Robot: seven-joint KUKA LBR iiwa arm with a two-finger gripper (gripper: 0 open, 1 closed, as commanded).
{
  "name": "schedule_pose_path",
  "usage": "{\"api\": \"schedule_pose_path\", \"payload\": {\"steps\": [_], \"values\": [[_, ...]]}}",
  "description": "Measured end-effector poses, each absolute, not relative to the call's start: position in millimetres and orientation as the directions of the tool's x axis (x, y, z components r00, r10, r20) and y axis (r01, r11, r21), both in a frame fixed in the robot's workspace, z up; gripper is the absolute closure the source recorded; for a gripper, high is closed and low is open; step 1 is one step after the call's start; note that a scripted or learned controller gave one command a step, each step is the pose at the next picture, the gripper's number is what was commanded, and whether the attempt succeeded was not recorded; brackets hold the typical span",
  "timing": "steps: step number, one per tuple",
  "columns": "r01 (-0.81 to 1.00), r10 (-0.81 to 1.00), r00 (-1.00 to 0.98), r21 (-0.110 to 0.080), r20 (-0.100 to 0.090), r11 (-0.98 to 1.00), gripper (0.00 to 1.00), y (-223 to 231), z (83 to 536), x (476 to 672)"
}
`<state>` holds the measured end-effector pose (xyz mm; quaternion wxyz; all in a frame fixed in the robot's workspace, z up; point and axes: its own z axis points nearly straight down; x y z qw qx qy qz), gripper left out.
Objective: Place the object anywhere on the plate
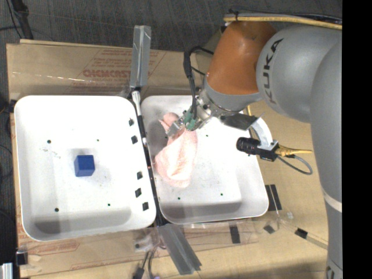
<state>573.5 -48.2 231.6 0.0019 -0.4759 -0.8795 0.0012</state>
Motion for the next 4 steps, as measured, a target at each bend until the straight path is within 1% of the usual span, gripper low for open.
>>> {"api": "schedule_pose_path", "payload": {"steps": [1,2,3,4], "values": [[0.552,0.552,-0.834,-0.003,0.003,0.834,1.00,0.9,221.6,552.7],[0.182,0.182,-0.983,-0.002,0.004,0.983,1.00,44.9,216.9,543.1],[-0.006,-0.006,-1.000,-0.002,0.006,1.000,1.00,91.4,225.1,526.1],[-0.006,-0.006,-1.000,-0.002,0.005,1.000,0.00,91.2,225.2,526.2]]}}
